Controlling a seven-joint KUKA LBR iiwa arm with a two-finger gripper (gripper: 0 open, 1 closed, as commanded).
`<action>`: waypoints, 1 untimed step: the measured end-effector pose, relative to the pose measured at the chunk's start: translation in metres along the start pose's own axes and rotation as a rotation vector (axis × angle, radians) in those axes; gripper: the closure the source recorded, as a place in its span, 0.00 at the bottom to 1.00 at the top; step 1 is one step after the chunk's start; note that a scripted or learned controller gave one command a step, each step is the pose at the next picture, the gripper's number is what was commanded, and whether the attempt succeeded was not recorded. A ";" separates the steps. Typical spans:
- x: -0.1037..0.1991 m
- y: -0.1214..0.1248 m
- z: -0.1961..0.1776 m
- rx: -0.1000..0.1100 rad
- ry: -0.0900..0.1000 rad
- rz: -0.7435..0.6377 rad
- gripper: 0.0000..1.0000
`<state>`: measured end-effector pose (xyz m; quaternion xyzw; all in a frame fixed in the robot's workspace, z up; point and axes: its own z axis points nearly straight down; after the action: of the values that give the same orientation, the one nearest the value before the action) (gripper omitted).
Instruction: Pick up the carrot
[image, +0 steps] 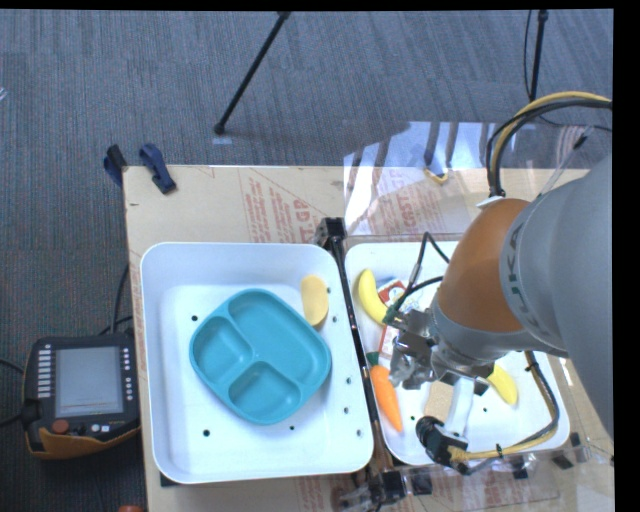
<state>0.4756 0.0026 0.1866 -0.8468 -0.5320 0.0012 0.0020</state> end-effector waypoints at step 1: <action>0.000 0.000 0.001 0.002 -0.002 -0.001 0.00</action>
<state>0.4751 0.0024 0.1857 -0.8465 -0.5324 0.0027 0.0023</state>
